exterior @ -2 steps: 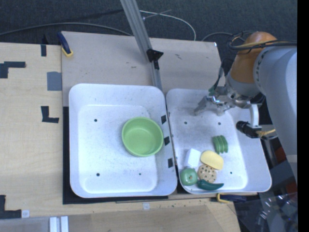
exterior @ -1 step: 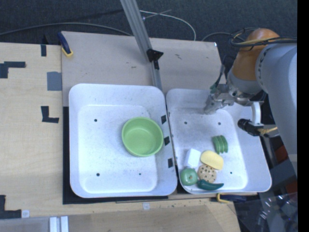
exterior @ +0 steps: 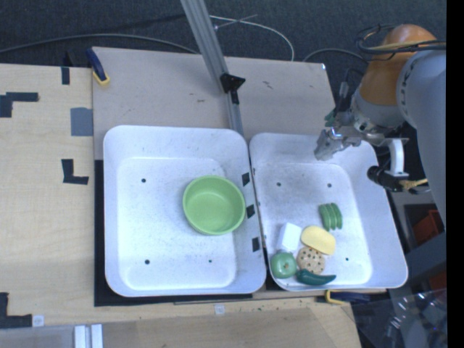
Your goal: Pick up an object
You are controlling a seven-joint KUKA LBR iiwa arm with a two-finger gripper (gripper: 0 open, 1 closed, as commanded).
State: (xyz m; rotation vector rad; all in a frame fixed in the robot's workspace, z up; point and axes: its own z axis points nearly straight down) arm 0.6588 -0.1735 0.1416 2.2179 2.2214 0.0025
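My gripper (exterior: 324, 151) hangs over the far right corner of the right bin (exterior: 290, 149), above bare bin floor. Nothing shows between its fingers. The objects lie well toward the bin's near side: a ribbed green piece (exterior: 330, 215), a yellow piece (exterior: 319, 239), a white block (exterior: 291, 235), a tan speckled cookie-like piece (exterior: 309, 259), a green apple (exterior: 283, 265) and a dark green pepper (exterior: 316, 278). A light green bowl (exterior: 213, 205) sits in the left bin (exterior: 123, 151).
A slanted metal pole (exterior: 210, 42) crosses the bench behind the bins and ends near the gap between them. Cables lie on the dark floor beyond. The arm's grey body and orange band (exterior: 395, 64) fill the upper right.
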